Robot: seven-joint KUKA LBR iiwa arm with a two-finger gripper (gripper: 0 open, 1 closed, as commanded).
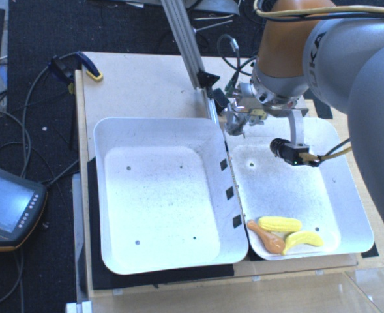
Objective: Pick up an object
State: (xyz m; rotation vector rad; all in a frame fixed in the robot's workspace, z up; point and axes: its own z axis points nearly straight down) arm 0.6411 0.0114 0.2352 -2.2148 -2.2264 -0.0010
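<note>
- Yellow corn [280,224], a yellow banana [303,240] and an orange piece [267,237] lie nearest the camera, bunched and touching, at the right bin's [335,194] front edge.
- All three sit well apart from the gripper [239,124], toward the camera and a little to its arm side.
- Gripper hangs over the far left corner of the right bin, near the divide between the bins; whether it is open or closed I cannot tell, and nothing is seen in it.
- Arm [322,51] rises behind it, orange band uppermost.
- Left bin [113,142] lies on the gripper's far side from the arm.
- Beyond that bin, a pendant [9,207] rests on the floor, well apart.
</note>
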